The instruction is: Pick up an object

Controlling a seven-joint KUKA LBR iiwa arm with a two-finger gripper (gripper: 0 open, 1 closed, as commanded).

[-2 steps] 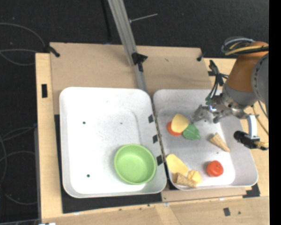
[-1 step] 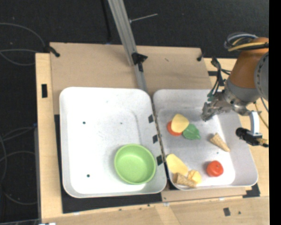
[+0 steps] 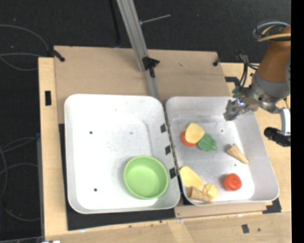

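White plastic bins sit edge to edge on the bench; left bin (image 3: 91,120) carries a green bowl (image 3: 146,176) at its 5 o'clock corner. Right bin (image 3: 253,135) holds the candidate objects, loosely scattered, most with free space around them, which I judge favours a top-down approach. Yellow-and-red piece (image 3: 192,134) touches a green piece (image 3: 207,143) near bin centre. Tan cone (image 3: 237,154) lies alone at 3 o'clock. Red tomato-like ball (image 3: 232,181) sits at 5 o'clock. Yellow and tan pieces (image 3: 197,185) cluster at 7 o'clock, against the wall; harder access, in my judgement.

Arm enters from 3 o'clock of the view, orange band above wrist, wrist angled down toward the right bin. Gripper (image 3: 234,109) hangs at roughly 1 o'clock over that bin's bare floor, apart from every object, holding nothing. Spread of its tip: cannot tell at this resolution. Pick not yet made.
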